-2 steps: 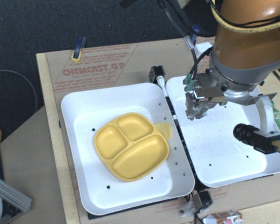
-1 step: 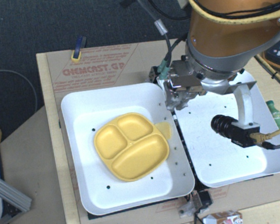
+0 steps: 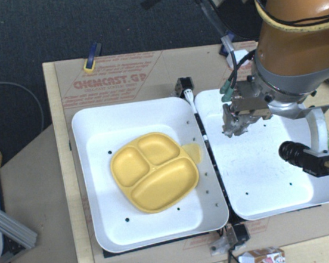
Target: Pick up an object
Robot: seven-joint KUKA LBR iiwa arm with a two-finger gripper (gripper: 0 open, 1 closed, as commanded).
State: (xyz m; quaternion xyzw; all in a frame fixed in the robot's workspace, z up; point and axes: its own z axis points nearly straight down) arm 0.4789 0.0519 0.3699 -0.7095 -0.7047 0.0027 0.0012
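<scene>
While the gripper (image 3: 234,126) hangs over the right-hand shallow white bin (image 3: 270,201), close to its inner rim, the yellow three-compartment plastic plate (image 3: 155,171) lies flat in the left-hand white bin (image 3: 97,167), well apart from that gripper, across the two rims. Open or closed? From this angle I cannot tell.

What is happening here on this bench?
A robot arm reaches in from the right, with its gripper over the right bin. A yellow plate lies in the left bin, apart from the gripper. I see nothing held, so the pick is not yet done.
</scene>
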